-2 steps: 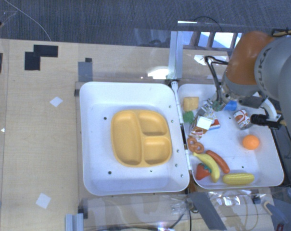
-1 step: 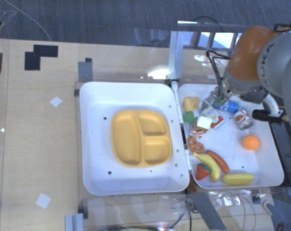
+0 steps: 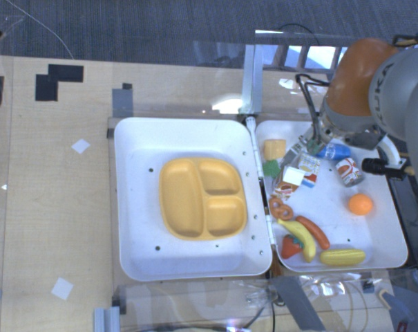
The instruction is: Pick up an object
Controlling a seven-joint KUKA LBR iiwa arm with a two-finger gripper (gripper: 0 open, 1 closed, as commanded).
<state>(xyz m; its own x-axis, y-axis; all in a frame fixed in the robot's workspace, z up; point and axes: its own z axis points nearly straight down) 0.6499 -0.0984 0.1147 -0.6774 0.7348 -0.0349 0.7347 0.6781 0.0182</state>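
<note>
Reaching in from the right, the grey arm with its orange band hangs over the upper part of the right-hand white bin, and its pincer sits low among the things crowded at that bin's upper left; whether it is open or closed I cannot tell, and nothing can be seen held in it. Just beside the pincer lie a small white and clear packet, a blue object and a red and white can tipped on its side. A pale yellow block rests near the bin's left wall, with a green piece just below it. Further down that side lie a pretzel-like orange ring, a yellow banana, a red-orange sausage and a red strawberry, close together. A yellow corn-like piece lies near the bottom rim, and an orange ball sits apart toward the right. The left-hand white bin on the worktop holds a yellow divided tray lying flat in its middle.
</note>
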